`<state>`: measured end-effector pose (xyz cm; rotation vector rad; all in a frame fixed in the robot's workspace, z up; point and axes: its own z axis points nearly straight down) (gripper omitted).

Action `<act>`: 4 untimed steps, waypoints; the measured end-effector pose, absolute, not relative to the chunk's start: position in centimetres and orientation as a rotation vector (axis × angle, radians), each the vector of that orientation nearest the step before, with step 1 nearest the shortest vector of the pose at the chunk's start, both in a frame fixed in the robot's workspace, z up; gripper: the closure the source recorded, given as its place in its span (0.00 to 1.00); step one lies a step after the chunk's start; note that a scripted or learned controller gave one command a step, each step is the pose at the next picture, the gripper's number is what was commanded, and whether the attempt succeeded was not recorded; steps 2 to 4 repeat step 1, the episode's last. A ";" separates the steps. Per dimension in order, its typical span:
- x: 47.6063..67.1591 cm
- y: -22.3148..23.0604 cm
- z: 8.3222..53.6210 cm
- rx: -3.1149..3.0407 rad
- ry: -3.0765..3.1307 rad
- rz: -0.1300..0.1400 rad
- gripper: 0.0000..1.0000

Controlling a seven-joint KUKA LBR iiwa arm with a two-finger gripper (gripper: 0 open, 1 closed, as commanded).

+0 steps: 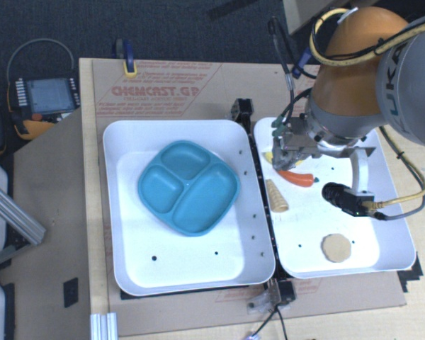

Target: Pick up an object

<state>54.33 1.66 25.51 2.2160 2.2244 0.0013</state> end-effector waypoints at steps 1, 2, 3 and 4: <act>56.3 7.2 24.1 2.215 2.225 0.003 1.00; 56.3 7.2 24.1 2.215 2.225 0.003 1.00; 56.3 7.2 24.1 2.215 2.225 0.003 1.00; 56.3 7.2 24.1 2.215 2.225 0.003 1.00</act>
